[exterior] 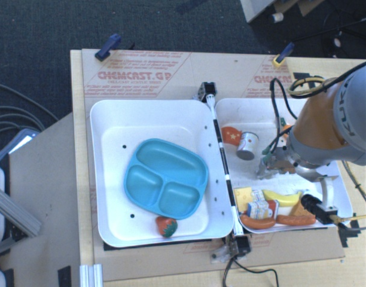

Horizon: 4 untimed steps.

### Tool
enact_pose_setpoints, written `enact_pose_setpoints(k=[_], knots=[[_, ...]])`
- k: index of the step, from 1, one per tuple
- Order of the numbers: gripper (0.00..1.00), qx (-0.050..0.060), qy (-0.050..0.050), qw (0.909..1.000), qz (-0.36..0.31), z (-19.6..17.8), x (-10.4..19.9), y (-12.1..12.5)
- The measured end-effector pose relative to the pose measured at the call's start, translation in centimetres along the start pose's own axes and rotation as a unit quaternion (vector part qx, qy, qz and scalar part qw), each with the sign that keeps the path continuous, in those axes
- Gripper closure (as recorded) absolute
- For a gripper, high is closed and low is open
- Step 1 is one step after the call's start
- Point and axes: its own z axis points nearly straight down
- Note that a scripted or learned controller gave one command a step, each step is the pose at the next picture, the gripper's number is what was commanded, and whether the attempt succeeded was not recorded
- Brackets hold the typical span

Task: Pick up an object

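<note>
While sideways, can (247, 145) mouth lower-left

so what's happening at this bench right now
A grey robot arm reaches in from the right, with its gripper low in the right bin, near a small metal can. Nothing shows held in it. Toy food lies along that bin's near edge, including a banana and a hot dog. The left bin holds a blue divided plate and a strawberry.
</note>
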Motion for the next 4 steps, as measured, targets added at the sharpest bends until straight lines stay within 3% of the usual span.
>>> enact_pose_setpoints(k=[1,2,3,4], knots=[[0.00,0.000,0.000,1.0000,0.000,0.0,0.0,0.0],[0.00,0.000,0.000,1.0000,-0.001,0.9,0.2,7.0],[0.00,0.001,0.001,1.0000,-0.001,-9.1,3.6,0.2],[0.00,0.001,0.000,1.0000,0.000,-3.1,0.8,-4.5]])
